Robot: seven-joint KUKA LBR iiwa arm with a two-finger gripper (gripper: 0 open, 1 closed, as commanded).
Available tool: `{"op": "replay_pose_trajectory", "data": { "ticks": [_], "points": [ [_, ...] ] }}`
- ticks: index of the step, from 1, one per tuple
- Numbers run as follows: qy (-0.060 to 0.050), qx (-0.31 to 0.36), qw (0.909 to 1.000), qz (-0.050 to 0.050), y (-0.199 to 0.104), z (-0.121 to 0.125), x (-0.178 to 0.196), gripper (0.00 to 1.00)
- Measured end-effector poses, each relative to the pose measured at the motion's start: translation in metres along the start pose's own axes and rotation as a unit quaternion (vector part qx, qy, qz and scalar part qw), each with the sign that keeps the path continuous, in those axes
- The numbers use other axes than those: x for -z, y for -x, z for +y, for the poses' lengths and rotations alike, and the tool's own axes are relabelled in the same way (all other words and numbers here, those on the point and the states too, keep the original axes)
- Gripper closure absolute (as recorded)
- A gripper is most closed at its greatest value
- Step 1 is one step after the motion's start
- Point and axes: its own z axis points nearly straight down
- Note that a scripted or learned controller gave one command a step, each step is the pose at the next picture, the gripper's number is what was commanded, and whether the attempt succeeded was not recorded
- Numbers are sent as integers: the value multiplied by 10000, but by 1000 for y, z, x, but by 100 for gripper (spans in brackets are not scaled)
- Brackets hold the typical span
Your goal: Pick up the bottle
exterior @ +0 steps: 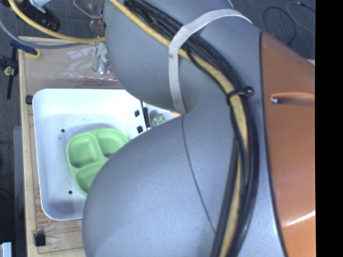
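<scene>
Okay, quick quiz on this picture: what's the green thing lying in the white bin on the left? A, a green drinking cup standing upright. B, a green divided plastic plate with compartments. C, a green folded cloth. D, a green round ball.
B: the light green divided plastic plate lies flat in the shallow white bin, with raised ridges splitting it into compartments, and the big grey arm covers its right side.
</scene>
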Motion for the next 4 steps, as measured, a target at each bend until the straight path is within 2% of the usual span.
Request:
{"op": "replay_pose_trajectory", "data": {
  "ticks": [1, 2, 3, 4],
  "points": [
    [2, 1, 10000, 0, 0, 0, 0, 0],
    [5, -1, 10000, 9, -21, 36, -17, 0],
    [-10, 386, 9993, -27, 47, -13, -129, 0],
    [-13, 729, 9973, -27, 102, -23, -262, 0]
  ]
}}
